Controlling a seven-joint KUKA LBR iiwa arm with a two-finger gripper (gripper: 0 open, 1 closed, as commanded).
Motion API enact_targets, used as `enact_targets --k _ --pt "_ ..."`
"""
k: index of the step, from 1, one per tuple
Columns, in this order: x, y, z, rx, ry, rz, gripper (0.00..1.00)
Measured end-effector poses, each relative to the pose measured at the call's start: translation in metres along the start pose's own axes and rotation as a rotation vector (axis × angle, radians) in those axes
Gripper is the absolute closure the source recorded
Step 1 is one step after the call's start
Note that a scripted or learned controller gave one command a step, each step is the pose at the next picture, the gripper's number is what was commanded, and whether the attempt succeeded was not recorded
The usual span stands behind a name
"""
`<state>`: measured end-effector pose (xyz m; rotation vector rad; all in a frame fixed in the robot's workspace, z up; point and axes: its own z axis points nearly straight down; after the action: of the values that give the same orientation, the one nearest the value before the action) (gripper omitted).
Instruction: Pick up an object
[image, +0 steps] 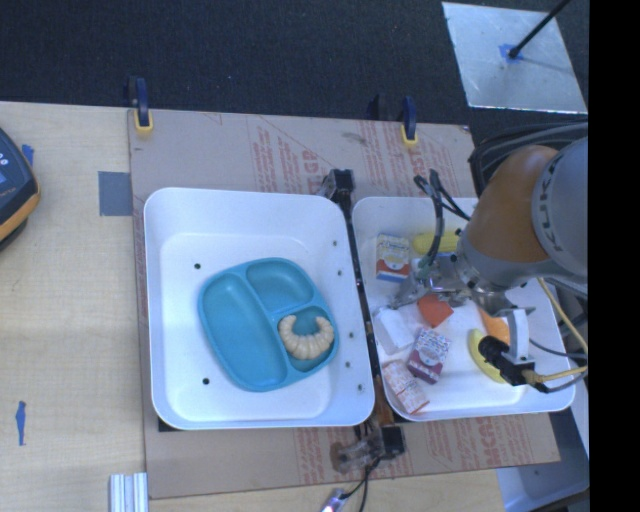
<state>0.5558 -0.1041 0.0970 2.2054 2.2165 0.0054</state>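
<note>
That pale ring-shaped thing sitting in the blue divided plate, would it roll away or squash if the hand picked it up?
The pale ridged ring lies flat in a compartment of the blue divided plastic plate, so it probably would not roll. Its ridged, puffy look suggests something soft or light, perhaps a toy, though the material cannot be told. The compartment walls would likely stop it sliding far if pushed.

Plate (245, 335) in left bin (170, 230), packets (430, 355) in right.
</note>
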Motion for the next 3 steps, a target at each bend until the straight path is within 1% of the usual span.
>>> enact_targets --k 1,2,3 --pt "-0.002 0.001 -0.011 -0.002 -0.003 -0.002 1.0" --pt "-0.002 0.0 -0.011 0.001 -0.003 -0.002 0.0" --pt "-0.001 0.064 0.003 0.016 0.009 0.002 0.0"
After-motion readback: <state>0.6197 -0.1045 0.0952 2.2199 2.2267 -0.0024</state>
